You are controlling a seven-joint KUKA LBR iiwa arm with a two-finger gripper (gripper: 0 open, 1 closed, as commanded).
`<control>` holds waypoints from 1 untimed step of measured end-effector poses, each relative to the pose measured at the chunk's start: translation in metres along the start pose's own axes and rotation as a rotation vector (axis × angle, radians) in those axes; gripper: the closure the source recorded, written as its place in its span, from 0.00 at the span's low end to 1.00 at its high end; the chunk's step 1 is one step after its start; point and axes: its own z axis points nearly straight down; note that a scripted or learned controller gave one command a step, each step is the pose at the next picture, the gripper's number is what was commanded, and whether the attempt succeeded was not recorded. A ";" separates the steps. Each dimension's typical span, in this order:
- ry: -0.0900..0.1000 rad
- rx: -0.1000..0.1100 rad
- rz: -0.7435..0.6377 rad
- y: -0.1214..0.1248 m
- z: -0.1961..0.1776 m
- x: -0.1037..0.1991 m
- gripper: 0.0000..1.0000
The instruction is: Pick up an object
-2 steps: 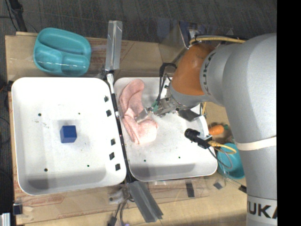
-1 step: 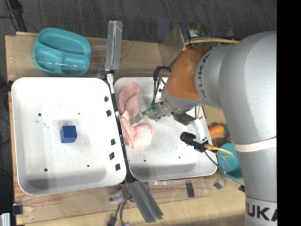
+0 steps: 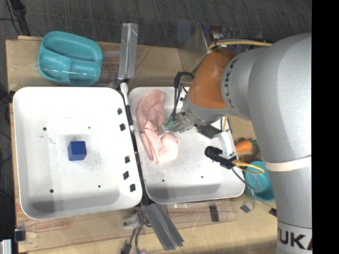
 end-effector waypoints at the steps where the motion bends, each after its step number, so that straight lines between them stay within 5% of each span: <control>1: 0.001 0.005 0.201 0.047 -0.087 0.063 1.00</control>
